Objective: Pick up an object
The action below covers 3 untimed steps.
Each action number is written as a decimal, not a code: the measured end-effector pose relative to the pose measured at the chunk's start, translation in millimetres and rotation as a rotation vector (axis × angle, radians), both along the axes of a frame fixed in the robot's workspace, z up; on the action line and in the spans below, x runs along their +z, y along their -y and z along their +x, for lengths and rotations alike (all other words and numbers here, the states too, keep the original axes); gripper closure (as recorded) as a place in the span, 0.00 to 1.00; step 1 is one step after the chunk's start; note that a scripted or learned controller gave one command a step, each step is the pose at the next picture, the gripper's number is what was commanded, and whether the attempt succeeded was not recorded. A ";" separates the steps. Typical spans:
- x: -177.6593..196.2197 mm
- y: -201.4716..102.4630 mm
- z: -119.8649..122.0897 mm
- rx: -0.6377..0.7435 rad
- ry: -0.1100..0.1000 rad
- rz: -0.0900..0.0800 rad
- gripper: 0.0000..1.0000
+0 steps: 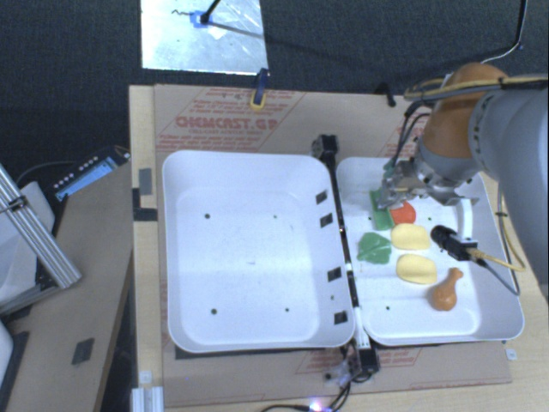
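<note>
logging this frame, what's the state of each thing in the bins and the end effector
end effector: low in the right bin, above the red piece
red piece: lying flat, partly covered
green leaf-shaped piece: lying flat
two yellow pieces: lying apart
brown drumstick-shaped piece: lying on its side

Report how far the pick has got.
Done: the arm has reached into the right bin, and its hand is low over the cluster of items at the bin's far side, by the green block and the red piece. In hand: nothing visibly lifted. Left: grasp and raise one item; the two yellow pieces and the brown drumstick lie untouched.
</note>
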<state>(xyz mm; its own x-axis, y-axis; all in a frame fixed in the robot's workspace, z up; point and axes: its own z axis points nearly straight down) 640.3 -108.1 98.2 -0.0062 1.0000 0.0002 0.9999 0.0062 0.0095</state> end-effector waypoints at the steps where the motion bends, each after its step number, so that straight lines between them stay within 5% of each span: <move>1: 84.3 1.3 -29.9 -0.006 -0.001 -0.002 1.00; 2: 80.5 -4.5 -103.9 -0.006 -0.013 0.001 1.00; 3: 233.8 -26.9 -152.7 0.000 0.009 -0.001 1.00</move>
